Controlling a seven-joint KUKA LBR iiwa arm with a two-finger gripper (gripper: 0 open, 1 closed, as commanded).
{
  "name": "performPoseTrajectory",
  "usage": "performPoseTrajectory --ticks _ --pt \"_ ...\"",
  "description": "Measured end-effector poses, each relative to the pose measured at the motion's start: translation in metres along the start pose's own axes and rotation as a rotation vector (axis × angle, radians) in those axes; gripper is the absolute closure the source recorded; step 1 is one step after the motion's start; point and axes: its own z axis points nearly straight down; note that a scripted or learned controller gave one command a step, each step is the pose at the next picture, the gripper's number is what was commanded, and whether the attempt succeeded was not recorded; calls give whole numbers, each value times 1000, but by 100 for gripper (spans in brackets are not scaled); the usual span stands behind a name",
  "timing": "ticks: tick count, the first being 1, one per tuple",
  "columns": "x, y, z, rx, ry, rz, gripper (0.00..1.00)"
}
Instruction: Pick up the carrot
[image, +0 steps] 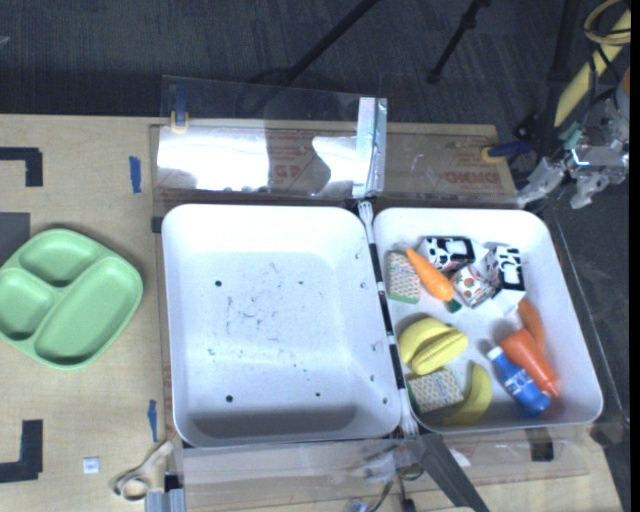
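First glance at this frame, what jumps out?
The right bin is crammed: an orange carrot lies at a slant near its left wall, with yellow bananas below it and a blue bottle with an orange top toward the lower right. A green divided plate sits on the bench at far left. The gripper hangs past the right bin's upper right corner, away from the carrot.
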Motion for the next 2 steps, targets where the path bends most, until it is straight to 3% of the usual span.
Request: performPoseTrajectory --ticks 1,2 --pt "-11 -33 -125 -1 -2 311 0" --pt "3 -106 -33 0 -1 201 0"
